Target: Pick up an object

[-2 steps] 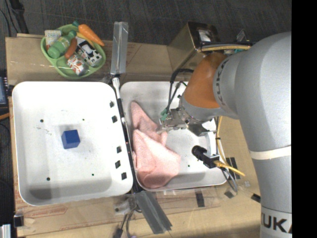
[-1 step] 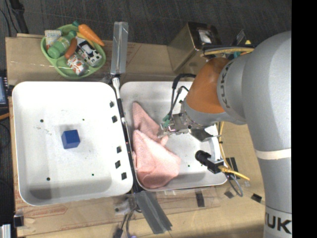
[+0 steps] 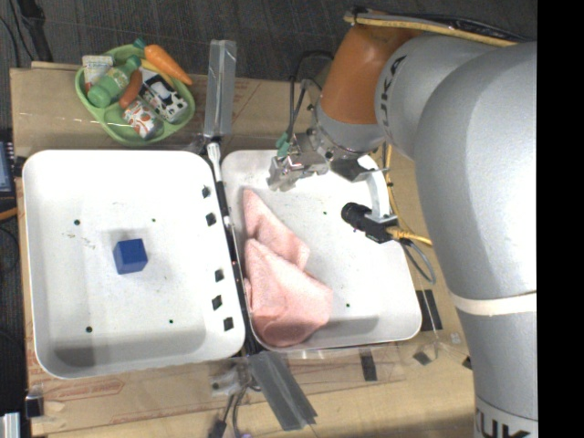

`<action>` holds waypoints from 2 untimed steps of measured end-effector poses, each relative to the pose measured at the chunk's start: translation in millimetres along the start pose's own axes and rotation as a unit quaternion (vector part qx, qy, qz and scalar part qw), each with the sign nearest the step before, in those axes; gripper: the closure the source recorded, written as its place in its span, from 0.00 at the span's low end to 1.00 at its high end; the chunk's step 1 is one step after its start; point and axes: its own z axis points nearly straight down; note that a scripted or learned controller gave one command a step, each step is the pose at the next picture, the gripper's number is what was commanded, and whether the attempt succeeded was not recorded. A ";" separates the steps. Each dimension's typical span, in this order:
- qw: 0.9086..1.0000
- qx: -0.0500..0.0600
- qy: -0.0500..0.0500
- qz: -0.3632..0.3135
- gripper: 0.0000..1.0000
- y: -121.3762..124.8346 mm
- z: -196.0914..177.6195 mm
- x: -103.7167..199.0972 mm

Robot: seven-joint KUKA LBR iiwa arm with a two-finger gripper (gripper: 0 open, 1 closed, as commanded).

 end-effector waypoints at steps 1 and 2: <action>0.991 0.003 0.000 -0.133 1.00 -27.4 2.2 -11.9; 0.991 0.003 0.000 -0.133 0.00 -27.4 2.2 -11.9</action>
